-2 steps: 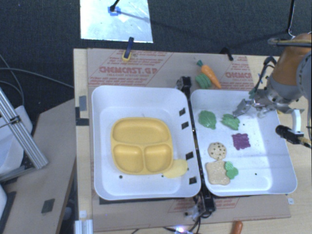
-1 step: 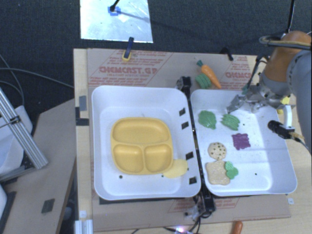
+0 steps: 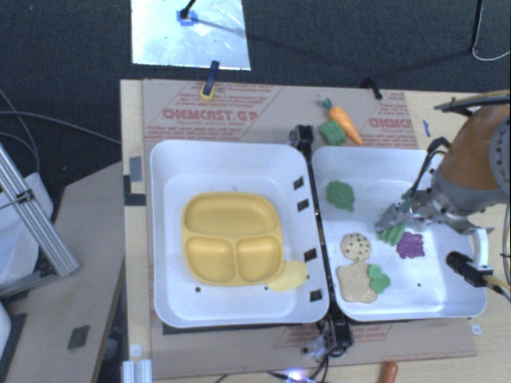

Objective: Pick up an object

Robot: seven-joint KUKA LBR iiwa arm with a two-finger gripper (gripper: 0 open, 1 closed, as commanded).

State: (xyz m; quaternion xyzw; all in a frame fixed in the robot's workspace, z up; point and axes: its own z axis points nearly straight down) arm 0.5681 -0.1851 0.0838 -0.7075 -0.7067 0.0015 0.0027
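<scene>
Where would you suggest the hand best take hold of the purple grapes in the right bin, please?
Probably across the purple grapes at their middle, coming straight down: the bunch lies flat on the right bin floor, with bare floor below it and a green piece close on its left.

Dark carpet floor [image 3: 64, 46] across upper frame. Shiny metal sheet [image 3: 190, 24] lying on floor, upper left of centre. Tan worktop [image 3: 136, 126] topped with printed cardboard [image 3: 239, 110]. Aluminium frame rail [image 3: 32, 214] at left edge. Grey cables [image 3: 48, 130] trailing at left; thin cable [image 3: 477, 22] upper right.
</scene>
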